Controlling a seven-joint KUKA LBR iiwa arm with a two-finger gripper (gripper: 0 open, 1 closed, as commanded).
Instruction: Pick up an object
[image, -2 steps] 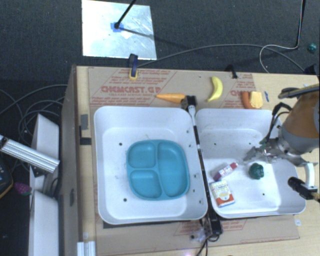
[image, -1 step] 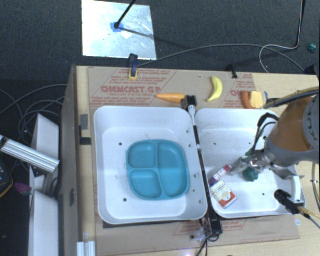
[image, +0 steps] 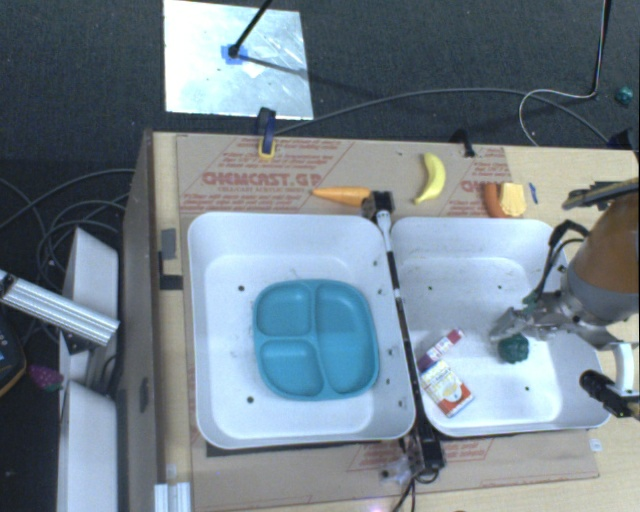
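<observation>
Green object (image: 514, 349) beneath gripper (image: 522, 326)

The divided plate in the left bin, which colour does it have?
The divided plate is light blue, plain with no pattern, as seen in the camera view.

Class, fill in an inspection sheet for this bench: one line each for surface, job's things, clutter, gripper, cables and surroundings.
Surface: wooden bench bearing a left white bin and a right white bin.
Job's things: small dark green object and red-and-white packet in the right bin; blue divided plastic plate in the left bin.
Clutter: yellow banana, orange carrot, orange-yellow item behind the bins.
Gripper: gripper just above the green object; grip unclear.
Cables: black cable across the dark floor.
Surroundings: silver sheet.
</observation>
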